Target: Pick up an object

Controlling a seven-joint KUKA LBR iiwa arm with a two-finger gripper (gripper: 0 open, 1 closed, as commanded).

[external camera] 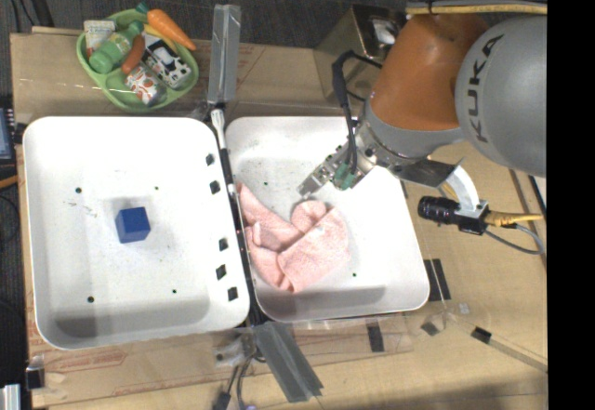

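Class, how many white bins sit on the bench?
2. The left bin holds a blue cube; the right bin holds a pink cloth under the tool.

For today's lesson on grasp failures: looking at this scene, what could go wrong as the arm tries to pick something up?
1. The pink cloth lies crumpled and limp; a pinch might catch only a fold and slip off.
2. The cloth lies close to the right bin's left wall, so the gripper may strike it.
3. The blue cube sits in the left bin, likely a long reach.
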